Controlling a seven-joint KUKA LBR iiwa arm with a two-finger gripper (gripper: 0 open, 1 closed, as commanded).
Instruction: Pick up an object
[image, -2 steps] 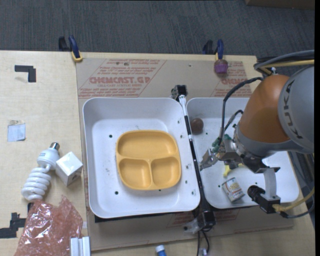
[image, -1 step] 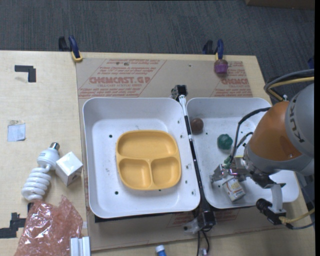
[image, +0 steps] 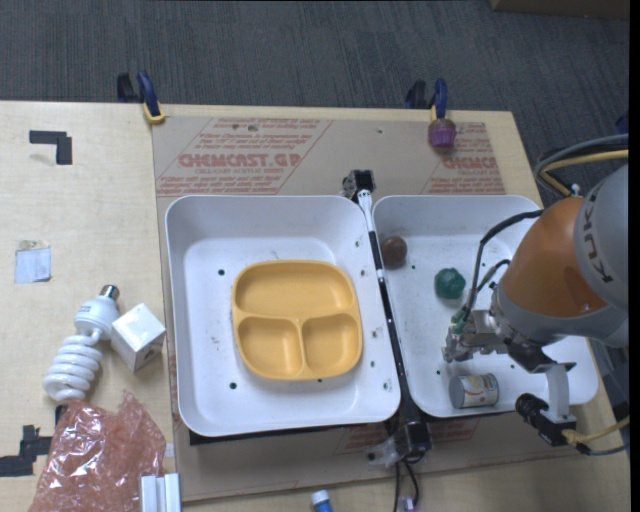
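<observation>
We reached down into the right bin to grab something.

Our gripper hung low over the right bin, right above a small can lying on its side. We think we were there because the can was the closest thing to pick. We could not tell if our fingers were apart or together, and nothing showed between them. A green ball sat a bit farther back, and a brown ball farther back still. Off to the side, a yellow tray lay flat in the left bin.
</observation>
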